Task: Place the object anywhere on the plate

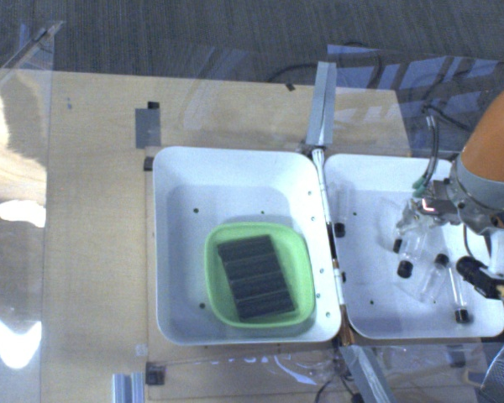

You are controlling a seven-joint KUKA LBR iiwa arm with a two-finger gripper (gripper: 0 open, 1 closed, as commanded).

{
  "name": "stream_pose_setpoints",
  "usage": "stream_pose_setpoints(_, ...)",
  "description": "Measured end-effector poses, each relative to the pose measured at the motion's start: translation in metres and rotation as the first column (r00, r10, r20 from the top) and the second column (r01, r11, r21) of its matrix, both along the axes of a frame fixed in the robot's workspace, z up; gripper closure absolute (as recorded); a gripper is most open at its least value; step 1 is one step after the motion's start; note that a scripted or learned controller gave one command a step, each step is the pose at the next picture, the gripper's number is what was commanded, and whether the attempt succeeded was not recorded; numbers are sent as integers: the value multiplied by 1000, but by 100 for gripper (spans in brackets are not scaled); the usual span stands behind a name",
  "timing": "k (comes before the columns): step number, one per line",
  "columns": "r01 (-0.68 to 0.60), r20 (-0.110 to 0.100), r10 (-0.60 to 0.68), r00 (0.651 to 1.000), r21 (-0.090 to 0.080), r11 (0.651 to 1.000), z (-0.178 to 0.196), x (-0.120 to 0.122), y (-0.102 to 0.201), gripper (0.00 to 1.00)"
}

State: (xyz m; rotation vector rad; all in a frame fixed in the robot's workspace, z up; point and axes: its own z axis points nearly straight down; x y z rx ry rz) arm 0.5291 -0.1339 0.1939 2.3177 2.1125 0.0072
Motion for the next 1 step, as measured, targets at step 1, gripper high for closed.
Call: stream_pose_setpoints(1, -88, -4, 88, 996, 1, 996, -10, -41, 76, 100)
